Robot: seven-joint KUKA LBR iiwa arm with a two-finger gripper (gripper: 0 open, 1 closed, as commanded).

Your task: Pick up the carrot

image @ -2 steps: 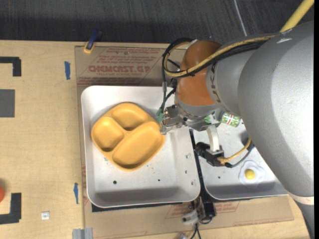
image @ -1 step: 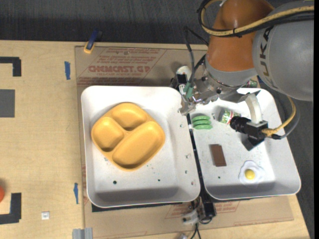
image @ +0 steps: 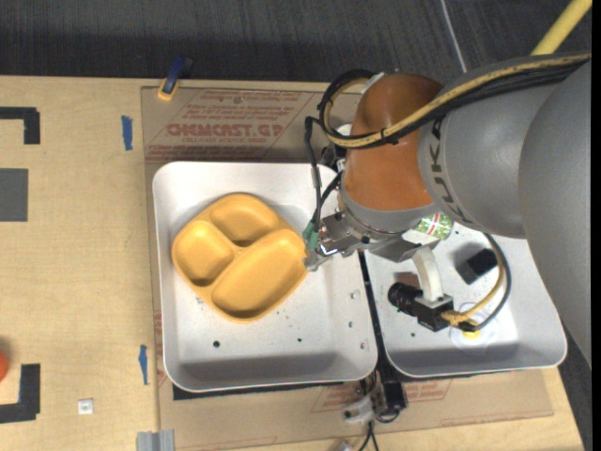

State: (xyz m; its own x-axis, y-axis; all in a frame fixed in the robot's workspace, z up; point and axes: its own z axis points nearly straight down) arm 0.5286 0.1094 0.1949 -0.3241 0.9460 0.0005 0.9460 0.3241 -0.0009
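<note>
A large yellow-orange object (image: 239,252) made of three rounded lobes lies in the left bin (image: 188,355). My gripper (image: 319,242) hangs low at that bin's right wall, just off the object's right end, mostly hidden under the orange wrist band (image: 390,148). A small green piece (image: 308,239) shows at the gripper's tip, touching the yellow-orange object. I cannot tell whether it belongs to a carrot. No plain carrot shape stands out.
The right bin (image: 526,355) holds a small black object (image: 475,263) and a green-and-white item (image: 433,225) half under the arm. A black fitting with a yellow cable (image: 423,306) hangs from the wrist. A blue clip (image: 174,76) lies on the cardboard behind.
</note>
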